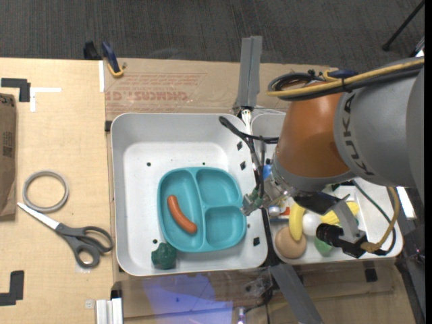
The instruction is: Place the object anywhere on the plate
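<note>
Overhead, our arm (324,140) hides the jaws, state unknowable; we judge picking from right bin (378,248) precedes reaching plate (202,208).

Sausage (182,214) on plate (219,181), other compartments free

KUKA arm (378,127) comes in from the right, grey w/ a fat orange band just above the wrist. Wrist angled down & left. Gripper (255,200) sits low at the end, its tip tucked under cables.
</note>
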Tool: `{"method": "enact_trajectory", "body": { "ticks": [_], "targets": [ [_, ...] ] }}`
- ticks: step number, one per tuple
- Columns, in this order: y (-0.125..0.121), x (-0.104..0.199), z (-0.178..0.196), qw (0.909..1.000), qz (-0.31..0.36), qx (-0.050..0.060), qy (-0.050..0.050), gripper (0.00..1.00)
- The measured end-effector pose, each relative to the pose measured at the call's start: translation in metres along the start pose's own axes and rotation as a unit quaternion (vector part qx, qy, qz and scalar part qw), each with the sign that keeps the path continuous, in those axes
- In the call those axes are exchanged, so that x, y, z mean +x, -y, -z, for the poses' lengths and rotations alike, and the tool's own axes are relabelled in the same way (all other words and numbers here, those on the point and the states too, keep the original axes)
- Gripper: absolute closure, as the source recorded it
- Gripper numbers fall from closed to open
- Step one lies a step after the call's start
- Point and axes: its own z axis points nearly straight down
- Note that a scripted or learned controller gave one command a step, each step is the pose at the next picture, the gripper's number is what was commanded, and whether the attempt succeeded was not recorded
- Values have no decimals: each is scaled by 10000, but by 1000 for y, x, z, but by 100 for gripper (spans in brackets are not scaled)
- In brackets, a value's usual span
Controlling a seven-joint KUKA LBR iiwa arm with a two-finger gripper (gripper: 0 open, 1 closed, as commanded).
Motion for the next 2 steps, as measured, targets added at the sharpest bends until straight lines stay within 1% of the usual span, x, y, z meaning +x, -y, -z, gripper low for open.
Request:
{"method": "enact_trajectory", "body": {
  "ticks": [1,2],
  "targets": [
    [-22,45,-25,9926,-1213,21,-4,100],
    [-22,45,-25,9926,-1212,21,-4,0]
  ]
}}
